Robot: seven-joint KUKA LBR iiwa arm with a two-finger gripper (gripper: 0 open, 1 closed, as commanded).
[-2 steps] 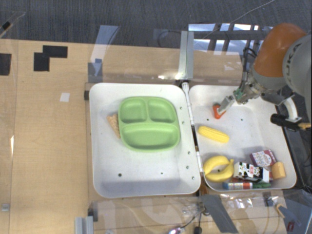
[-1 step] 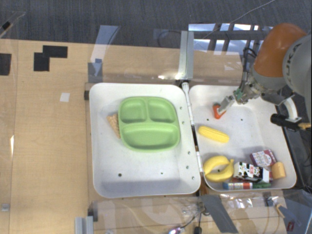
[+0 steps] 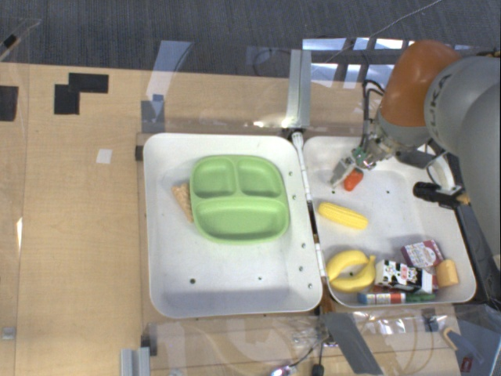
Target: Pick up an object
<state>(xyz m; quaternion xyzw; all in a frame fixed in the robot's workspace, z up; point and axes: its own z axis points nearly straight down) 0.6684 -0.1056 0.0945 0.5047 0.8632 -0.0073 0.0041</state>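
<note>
The tool is hanging low in the upper left part of the right bin, reaching down and leftward from the grey arm with its orange band; its two fingers are standing apart at a moderate gap, one dark finger pointing toward the bin's left wall, the other lying against the small orange-red object; nothing is sitting between them, so the tool is carrying nothing.

The orange-red object is lying just below the fingertips, touching or nearly touching the nearer one; contact cannot be confirmed; its long axis is running from upper right to lower left, roughly in line with the fingers. In my judgement this is the likely target, and the tool is needing to shift slightly down and right to straddle it across the short axis.

Further out, a yellow corn cob is lying near the bin's middle; a banana, a small printed carton, a marker and a pink packet are crowding the lower edge, well apart from the tool.

The left bin is bearing a green divided tray with a tan wafer-like piece beside it; both bins are resting on the desk.
</note>
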